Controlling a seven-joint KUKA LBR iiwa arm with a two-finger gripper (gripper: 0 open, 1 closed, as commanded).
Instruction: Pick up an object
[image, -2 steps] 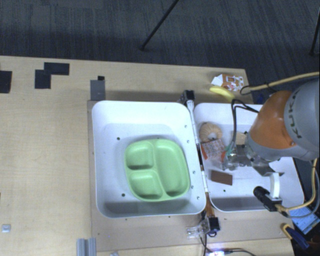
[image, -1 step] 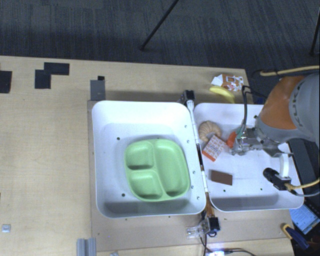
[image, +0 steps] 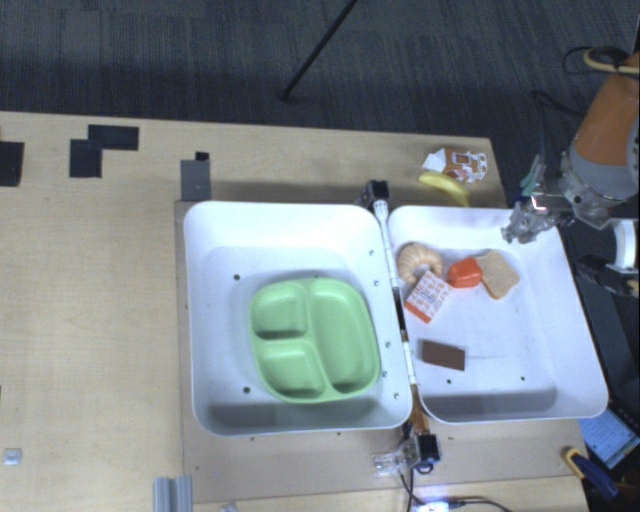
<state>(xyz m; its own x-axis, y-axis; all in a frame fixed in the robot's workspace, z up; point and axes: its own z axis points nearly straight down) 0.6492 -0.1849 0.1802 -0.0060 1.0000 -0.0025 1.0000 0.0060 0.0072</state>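
The gripper (image: 524, 218) sits at the upper right of the frame, over the top right corner of the right bin (image: 560, 330). Whether it is open or closed cannot be told at this resolution, and nothing is visible in its grasp. All candidate objects lie below and to the left of the gripper, in the upper half of the right bin. The nearest is a tan chunk (image: 498, 275), near the gripper but apart from it; its long axis appears to run from upper left to lower right. Touching its left side is an orange block (image: 464, 272). Further left are a bread roll (image: 418, 260), close to the bin's left wall, and a red-and-white packet (image: 428, 297) just below it. A brown bar (image: 442, 354) lies alone lower in the bin, long axis close to horizontal, well apart from the gripper. The pick has not begun; judged from this layout, the coming move calls for travel down and left, then descent onto the tan chunk. Its contact with the orange block may hinder a clean grasp. The arm (image: 606, 140) enters from the right edge, wrist angled down and left toward the bin corner. The left bin (image: 215, 300) holds a green divided plate (image: 315, 338).
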